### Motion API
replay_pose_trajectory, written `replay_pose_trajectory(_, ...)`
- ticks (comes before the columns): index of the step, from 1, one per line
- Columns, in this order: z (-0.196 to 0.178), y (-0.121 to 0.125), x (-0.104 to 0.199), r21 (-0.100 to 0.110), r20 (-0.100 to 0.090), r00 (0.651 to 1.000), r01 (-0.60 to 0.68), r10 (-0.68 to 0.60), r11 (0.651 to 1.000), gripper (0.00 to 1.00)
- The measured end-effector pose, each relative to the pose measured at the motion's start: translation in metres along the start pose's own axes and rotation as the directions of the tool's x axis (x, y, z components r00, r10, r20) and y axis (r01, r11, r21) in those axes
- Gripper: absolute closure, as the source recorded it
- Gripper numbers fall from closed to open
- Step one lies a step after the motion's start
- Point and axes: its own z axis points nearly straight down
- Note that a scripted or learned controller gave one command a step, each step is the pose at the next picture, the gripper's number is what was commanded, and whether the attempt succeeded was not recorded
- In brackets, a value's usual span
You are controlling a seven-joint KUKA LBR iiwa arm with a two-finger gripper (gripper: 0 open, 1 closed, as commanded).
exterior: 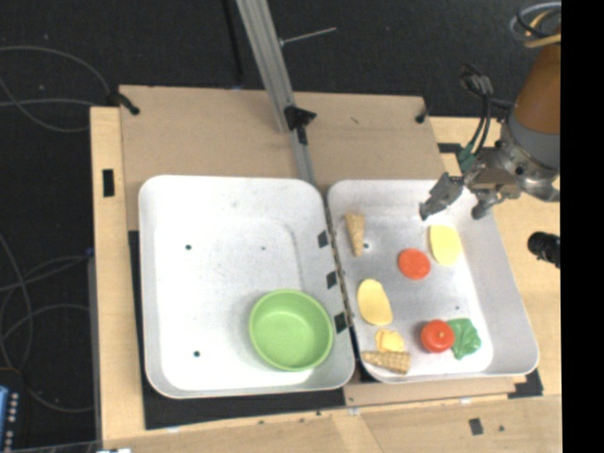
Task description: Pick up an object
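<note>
- Gripper (pixel 462 199): fingers spread, nothing between them, over right bin (pixel 500 281).
- Yellow piece (pixel 445 244): just below gripper.
- Orange ball (pixel 413 263): beside it, lower left.
- Green bowl (pixel 291 329): far left, other bin.

Glossy plastic green bowl (pixel 291 329)
</note>
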Motion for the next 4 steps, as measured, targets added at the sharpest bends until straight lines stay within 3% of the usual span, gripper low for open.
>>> replay_pose_trajectory(1, 0.000, 0.000, 0.000, 0.000, 0.000, 1.000, -0.001, 0.001, 1.000, 0.00)
replay_pose_trajectory(4, 0.148, -0.018, -0.013, 0.007, 0.002, 1.000, -0.006, 0.006, 1.000, 0.00)
